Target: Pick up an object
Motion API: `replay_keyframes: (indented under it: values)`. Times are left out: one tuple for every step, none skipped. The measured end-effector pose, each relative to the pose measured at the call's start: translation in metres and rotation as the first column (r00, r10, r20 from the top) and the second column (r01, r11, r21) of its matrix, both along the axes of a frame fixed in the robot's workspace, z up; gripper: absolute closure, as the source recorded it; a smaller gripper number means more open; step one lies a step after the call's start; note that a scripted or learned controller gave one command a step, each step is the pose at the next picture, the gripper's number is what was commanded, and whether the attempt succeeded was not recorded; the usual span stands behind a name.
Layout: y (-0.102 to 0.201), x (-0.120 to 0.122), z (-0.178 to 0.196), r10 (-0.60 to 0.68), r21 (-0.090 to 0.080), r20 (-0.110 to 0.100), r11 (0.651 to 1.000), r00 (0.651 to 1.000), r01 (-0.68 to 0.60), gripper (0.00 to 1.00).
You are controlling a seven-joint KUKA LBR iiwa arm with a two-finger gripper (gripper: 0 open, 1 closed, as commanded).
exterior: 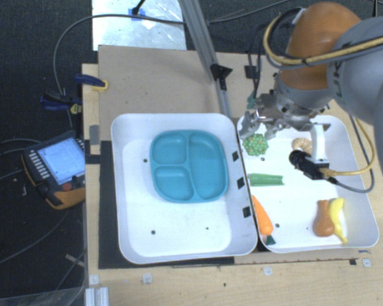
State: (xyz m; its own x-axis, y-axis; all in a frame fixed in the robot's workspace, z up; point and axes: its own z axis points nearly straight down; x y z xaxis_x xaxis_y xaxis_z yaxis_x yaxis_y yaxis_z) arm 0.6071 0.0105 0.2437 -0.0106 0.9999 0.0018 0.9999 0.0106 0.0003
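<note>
Hovering gripper (254, 125) just above green broccoli (255, 145) in right bin (364, 234), claw state impossible to tell, blue plate (189, 166) in left bin (131, 190)

The single camera hung above the table (159, 75) and looked down on it at a slant, far enough back to take in both white bins whole, the left bin (131, 190) and the right bin (360, 196) side by side. The table's far edge lay toward the top of the view, with dark carpet (25, 43) showing past it and along the left. The arm (364, 56) came in from the upper right, large because it stood nearer the lens.
</note>
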Motion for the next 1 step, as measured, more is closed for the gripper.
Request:
replay_keyframes:
  values:
    - [0.0559, -0.0162, -0.0165, -0.001, 0.0, -0.001, 1.0, 1.0, 0.001, 1.0]
